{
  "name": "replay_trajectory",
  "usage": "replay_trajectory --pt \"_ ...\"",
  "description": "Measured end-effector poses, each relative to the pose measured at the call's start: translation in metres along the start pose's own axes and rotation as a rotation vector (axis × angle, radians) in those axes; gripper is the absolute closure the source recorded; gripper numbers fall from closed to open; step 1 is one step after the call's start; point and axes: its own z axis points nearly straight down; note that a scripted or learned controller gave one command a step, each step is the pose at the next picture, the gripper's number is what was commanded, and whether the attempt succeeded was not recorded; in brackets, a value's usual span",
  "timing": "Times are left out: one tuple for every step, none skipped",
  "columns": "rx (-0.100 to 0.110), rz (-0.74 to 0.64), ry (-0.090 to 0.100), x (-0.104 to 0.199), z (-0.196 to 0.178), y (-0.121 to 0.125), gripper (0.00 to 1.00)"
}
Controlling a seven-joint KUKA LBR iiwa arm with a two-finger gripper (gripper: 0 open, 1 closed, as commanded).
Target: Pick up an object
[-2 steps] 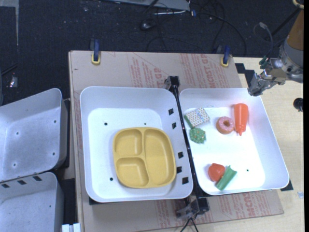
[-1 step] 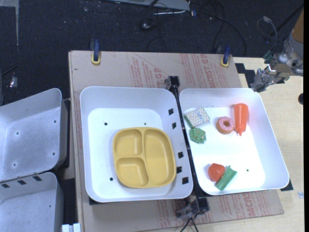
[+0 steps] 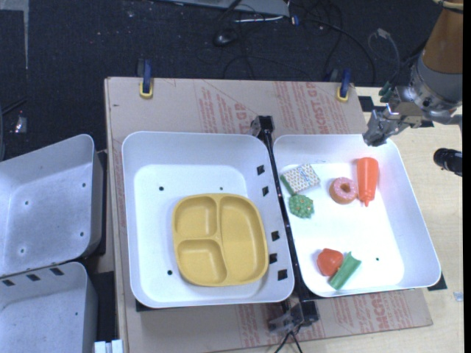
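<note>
On my feed, the left bin (image 3: 140,197) holds a yellow divided plate (image 3: 219,239). In the right bin (image 3: 412,219), going rightward, I see a patterned block (image 3: 302,176) with a green broccoli piece (image 3: 301,206) just below it, then a red tomato (image 3: 330,260) touching a green pepper (image 3: 344,271) near the front, a pink donut (image 3: 343,190), and an orange carrot (image 3: 366,179) touching the donut. The gripper (image 3: 377,134) hangs over the bin's far right corner, apart from every object; I cannot tell its state.
</note>
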Motion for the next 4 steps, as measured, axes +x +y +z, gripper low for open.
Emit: replay_trajectory --pt "0.002 0.000 0.000 0.045 0.018 -0.014 1.00" --pt "0.002 0.000 0.000 0.086 0.025 -0.030 1.00" --pt "0.002 -0.002 0.000 0.145 0.030 -0.050 1.00" --pt "0.003 -0.001 0.000 0.193 0.048 -0.066 1.00"
